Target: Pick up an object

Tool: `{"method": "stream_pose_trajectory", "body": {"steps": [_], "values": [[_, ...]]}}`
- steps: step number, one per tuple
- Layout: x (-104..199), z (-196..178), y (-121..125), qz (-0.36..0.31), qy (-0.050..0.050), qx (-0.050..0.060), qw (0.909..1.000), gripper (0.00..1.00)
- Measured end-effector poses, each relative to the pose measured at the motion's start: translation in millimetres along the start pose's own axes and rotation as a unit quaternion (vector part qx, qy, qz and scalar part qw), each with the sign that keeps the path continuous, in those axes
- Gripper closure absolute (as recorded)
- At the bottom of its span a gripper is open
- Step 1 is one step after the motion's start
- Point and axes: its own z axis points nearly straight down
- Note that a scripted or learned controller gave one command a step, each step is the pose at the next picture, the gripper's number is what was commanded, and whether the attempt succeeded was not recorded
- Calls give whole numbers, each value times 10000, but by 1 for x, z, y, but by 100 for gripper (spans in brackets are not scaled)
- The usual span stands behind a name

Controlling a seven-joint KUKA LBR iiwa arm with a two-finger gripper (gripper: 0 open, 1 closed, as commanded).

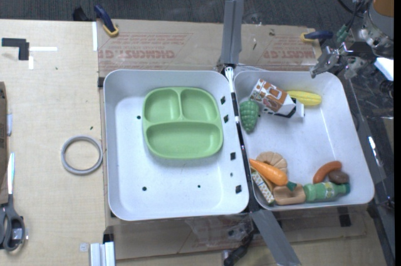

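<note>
My gripper (327, 62) hangs over far right corner of right bin (351, 133); finger state impossible to tell, nothing seen between fingers. Inside that bin: yellow banana (305, 97) nearest gripper, small carton (273, 99) beside it, green grapes (249, 114) by left wall, carrot (268, 171), sausage (327, 170), green bottle (326, 191) along near wall. Left of right bin: left bin (125, 183) with green divided plate (182, 122).
</note>
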Motion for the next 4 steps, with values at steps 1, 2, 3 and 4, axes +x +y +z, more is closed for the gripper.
{"method": "stream_pose_trajectory", "body": {"steps": [1, 2, 3, 4], "values": [[39, -30, 18, -99, -11, -10, 9999, 0], [49, 125, -59, 998, -2, 10, 9950, 0], [-33, 85, -14, 871, -9, -12, 9962, 0], [-38, 99, -6, 212, -10, -12, 9998, 0]]}}
